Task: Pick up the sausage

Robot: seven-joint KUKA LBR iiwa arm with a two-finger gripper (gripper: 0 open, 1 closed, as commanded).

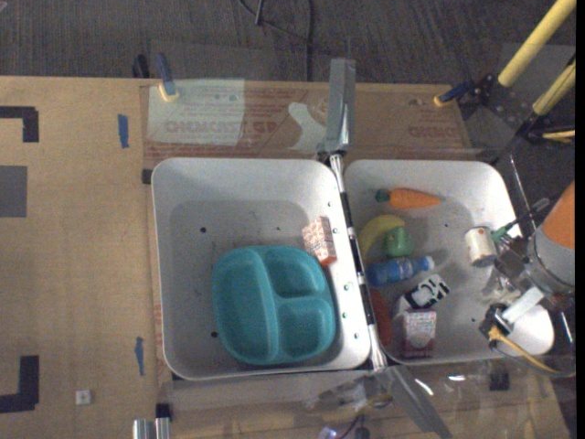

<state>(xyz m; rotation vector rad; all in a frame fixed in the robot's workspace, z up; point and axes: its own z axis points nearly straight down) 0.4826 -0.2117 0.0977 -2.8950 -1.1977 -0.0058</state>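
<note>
The sausage (pixel 380 316), a reddish-brown stick, lies along the left wall of the right bin (pixel 475 179), close to its front corner. A red and white carton (pixel 418 329) sits right beside it and hides part of it. The gripper (pixel 508 291) hangs over the right side of the same bin, well to the right of the sausage, with nothing visibly held. The grey arm with its orange band (pixel 559 231) comes in from the right edge.
The right bin also holds a carrot (pixel 411 198), a banana (pixel 377 230) with a green piece (pixel 397 241), a blue bottle (pixel 400 270), a black-and-white item (pixel 427 292) and a white cylinder (pixel 478 245). In the left bin (pixel 183 245) are a teal divided plate (pixel 272 305) and a small carton (pixel 318 240).
</note>
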